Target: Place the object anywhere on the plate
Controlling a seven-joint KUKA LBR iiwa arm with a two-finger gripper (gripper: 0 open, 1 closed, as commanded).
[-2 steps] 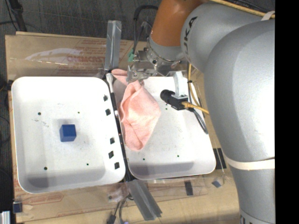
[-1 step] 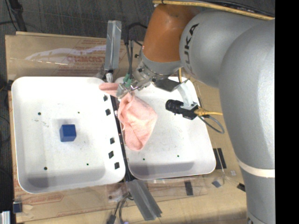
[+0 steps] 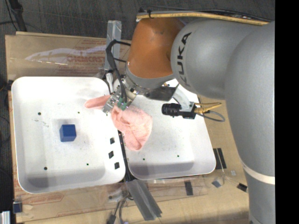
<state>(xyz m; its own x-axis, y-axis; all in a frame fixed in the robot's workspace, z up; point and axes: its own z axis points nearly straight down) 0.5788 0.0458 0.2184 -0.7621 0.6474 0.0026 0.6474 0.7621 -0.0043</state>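
A small blue cube (image 3: pixel 68 132) lies on the floor of the left bin (image 3: pixel 28 97), left of centre. A pink plate-like piece (image 3: pixel 134 126) rests near the left wall of the right bin (image 3: pixel 196 143). A narrower pink strip (image 3: pixel 96 101) pokes into the left bin's upper right. I cannot tell whether the two pink parts are one thing. My gripper (image 3: pixel 117 104) hangs over the divider between the bins, right between those pink parts and hiding where they meet. The cube sits well to the gripper's lower left, apart from it.
The big grey arm with its orange band (image 3: pixel 149 45) covers the upper right of the view and the right bin's far side. A black cable fitting (image 3: pixel 177 110) juts out over the right bin. Black clips (image 3: pixel 112 154) sit along the divider.
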